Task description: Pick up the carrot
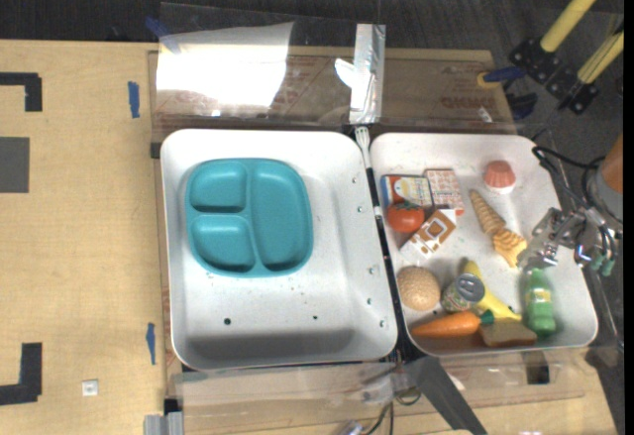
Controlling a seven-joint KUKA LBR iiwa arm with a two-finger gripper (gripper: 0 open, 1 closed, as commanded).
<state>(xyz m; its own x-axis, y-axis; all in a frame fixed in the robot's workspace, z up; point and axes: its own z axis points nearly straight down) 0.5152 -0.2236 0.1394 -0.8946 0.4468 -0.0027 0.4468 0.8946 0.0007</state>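
The orange carrot [446,325] lies on its side along the front wall of the right bin [570,339], between a tan round potato-like piece [418,288] and a brown bread piece [503,332]. My gripper [557,237] hangs over the right side of that bin, up and to the right of the carrot, close to a green bottle [540,304] and well apart from the carrot. Nothing shows between its fingers.
The right bin also holds a tomato [404,218], small cartons [424,190], a pink cupcake [500,174], an ice cream cone [492,218], a can [459,294] and a banana [487,298]. In the left bin [327,324] lies a teal divided plate [250,215].
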